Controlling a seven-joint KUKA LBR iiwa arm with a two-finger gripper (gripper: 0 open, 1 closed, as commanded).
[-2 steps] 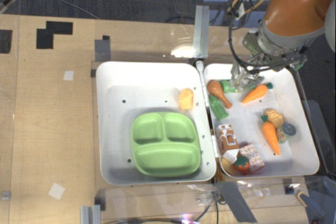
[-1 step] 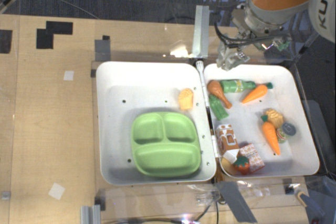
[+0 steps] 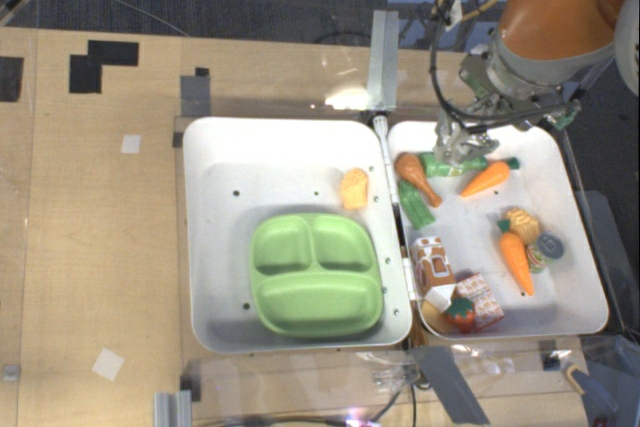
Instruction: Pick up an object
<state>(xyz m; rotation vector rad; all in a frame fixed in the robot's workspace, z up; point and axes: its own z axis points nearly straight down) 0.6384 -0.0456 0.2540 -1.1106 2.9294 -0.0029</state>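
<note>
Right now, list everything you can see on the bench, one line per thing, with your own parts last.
bins: 2, white, side by side on the bench
divided plate: 1, green, left bin, near the front
corn piece: 1, yellow, left bin, by the right wall
chicken drumstick: 1, brown, right bin, back left
green vegetables: 1 or 2, green, right bin, left side, below the drumstick
carrots: 2, orange, right bin, one at the back, one on the right
small boxes: 2, brown and reddish, right bin, front
strawberry: 1, red, right bin, front
small can: 1, dark, right bin, right side
arm: 1, grey and orange, reaching in from the right
gripper: 1, grey, over the back of the right bin
</note>
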